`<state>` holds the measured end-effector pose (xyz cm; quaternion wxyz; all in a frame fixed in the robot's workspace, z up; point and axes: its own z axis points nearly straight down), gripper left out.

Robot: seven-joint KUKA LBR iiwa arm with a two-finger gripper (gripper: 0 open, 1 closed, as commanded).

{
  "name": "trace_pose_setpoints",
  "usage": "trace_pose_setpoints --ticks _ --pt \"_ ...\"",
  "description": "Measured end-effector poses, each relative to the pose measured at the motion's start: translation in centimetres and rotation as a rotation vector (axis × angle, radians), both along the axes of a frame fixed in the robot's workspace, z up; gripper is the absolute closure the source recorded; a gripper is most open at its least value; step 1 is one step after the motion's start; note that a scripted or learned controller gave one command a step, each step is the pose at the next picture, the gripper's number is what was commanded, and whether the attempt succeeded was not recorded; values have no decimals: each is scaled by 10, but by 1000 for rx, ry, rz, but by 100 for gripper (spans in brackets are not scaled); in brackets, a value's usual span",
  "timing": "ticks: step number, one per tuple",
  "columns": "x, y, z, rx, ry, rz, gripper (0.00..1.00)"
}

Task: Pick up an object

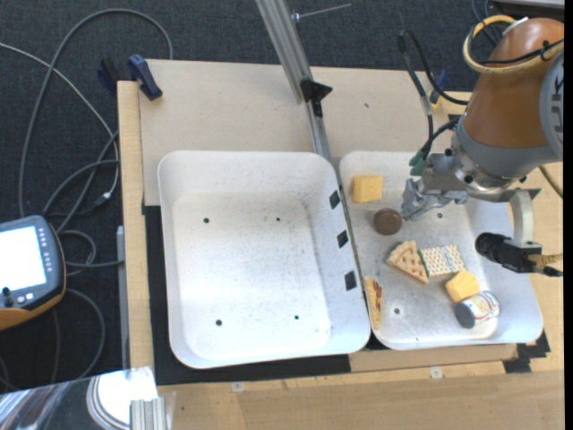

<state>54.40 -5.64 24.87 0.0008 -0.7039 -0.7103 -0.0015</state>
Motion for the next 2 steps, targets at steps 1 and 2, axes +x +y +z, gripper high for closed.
trace_pose_setpoints --ticks 1,2 --pt "2 65 -7 0 4 0 100" --pt "7 117 0 0 -1 -1 100"
